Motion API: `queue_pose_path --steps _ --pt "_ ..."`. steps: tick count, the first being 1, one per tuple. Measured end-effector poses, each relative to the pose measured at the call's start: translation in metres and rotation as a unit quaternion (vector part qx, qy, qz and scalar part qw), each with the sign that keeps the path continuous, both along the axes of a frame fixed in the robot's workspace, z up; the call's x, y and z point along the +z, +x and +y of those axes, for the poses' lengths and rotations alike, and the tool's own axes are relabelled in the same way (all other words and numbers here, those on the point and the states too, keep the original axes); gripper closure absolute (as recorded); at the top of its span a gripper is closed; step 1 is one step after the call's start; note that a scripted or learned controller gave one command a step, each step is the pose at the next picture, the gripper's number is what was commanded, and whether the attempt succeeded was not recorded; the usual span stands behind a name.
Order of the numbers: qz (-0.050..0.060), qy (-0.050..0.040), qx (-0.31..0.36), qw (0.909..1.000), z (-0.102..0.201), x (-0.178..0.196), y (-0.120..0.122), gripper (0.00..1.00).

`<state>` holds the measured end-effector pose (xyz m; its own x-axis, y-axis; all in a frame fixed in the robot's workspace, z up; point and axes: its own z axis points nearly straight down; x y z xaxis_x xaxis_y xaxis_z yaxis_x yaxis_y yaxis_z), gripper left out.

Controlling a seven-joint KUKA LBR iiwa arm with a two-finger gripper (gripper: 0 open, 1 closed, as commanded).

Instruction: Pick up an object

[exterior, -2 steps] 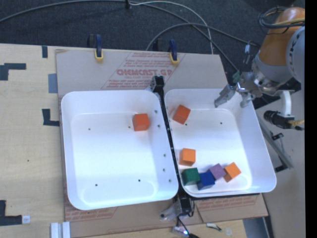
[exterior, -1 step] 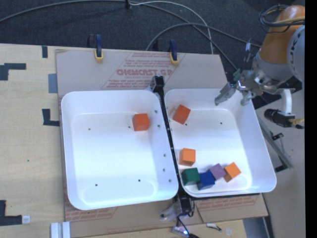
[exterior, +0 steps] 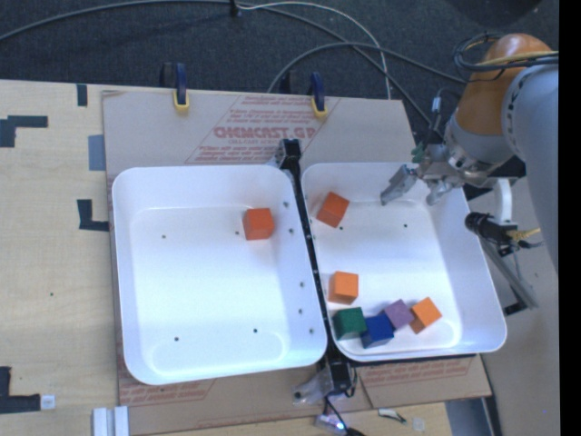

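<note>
above the right bin (exterior: 472,284), the gripper (exterior: 413,189) seemingly spreads bare fingers, 5 cubes (exterior: 377,321) below.

Two shallow white bins side by side, split by a dark divider strip (exterior: 304,243) where the rims meet. Left bin (exterior: 145,271) mostly bare floor, with a single orange cube (exterior: 259,223) near the far right part. Right bin (exterior: 463,271) more crowded: an orange cube (exterior: 332,209) close to the divider at the far end, another orange cube (exterior: 343,286) lower down, then a tight cluster along the near wall of green cube (exterior: 349,322), blue cube (exterior: 378,331), purple cube (exterior: 398,313) and orange cube (exterior: 425,314), touching or nearly so. Open floor through the middle and right of this bin. Gripper (exterior: 416,186) above the far right corner, fingers spread.
</note>
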<state>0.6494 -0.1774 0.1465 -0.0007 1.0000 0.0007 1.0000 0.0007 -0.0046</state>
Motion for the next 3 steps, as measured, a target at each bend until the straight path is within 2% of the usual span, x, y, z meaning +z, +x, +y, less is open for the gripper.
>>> queue_pose_path --steps 1,2,3 --pt "0.0 0.0 0.0 1.0 0.001 -0.053 -0.001 0.0" --pt "-0.002 -0.0007 0.0 1.0 0.001 -0.04 0.0 1.0" --pt "-0.004 -0.0008 0.0 1.0 0.0 0.008 0.01 1.0"
